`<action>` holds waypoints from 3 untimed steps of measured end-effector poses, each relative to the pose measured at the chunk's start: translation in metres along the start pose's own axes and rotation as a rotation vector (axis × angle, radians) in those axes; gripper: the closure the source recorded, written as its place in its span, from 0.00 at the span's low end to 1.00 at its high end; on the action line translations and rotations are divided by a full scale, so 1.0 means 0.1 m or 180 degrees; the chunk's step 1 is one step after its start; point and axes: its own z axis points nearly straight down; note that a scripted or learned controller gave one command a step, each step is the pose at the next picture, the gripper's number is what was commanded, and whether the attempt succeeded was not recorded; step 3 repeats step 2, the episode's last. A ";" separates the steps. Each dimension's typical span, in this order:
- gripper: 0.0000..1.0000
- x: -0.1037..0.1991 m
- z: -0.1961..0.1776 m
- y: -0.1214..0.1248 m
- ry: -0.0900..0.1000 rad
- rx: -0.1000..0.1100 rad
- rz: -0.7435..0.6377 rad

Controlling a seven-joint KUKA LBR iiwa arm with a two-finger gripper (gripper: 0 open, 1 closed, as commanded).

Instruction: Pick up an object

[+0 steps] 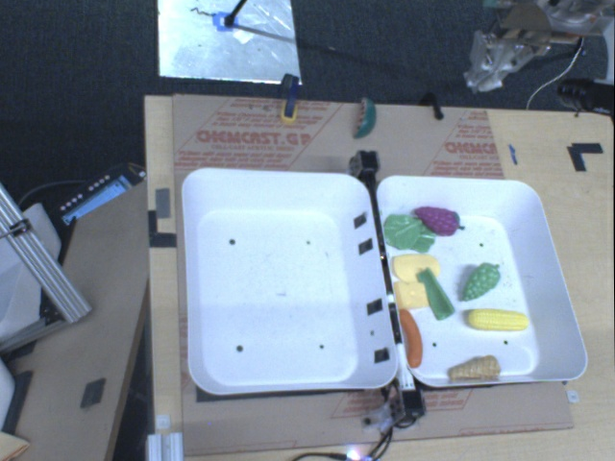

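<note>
My gripper (488,70) hangs high at the top right, beyond the far edge of the bench and well away from both bins, with nothing seen in it. The right bin (553,286) holds toy food: a purple grape bunch (437,220), a green leaf (405,230), a yellow block (413,279) with a green strip (435,295) lying across it, a green bumpy piece (480,280), a yellow corn cob (497,321), an orange carrot (411,337) at the bin's left wall, and a tan cone (474,368) near the front.
The left bin (279,286) sits beside the right one, joined by a black hinged divider (380,257). On the cardboard behind the bins lie a yellow-and-blue clip (288,100) and a green piece (366,116). A metal sheet (228,25) lies at the far left.
</note>
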 end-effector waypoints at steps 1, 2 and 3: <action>1.00 1.17 -0.19 0.01 0.0003 -0.0005 -0.0006; 1.00 1.45 -0.35 0.01 -0.0002 -0.0003 0.0016; 1.00 1.45 -0.35 0.01 -0.0002 -0.0003 0.0016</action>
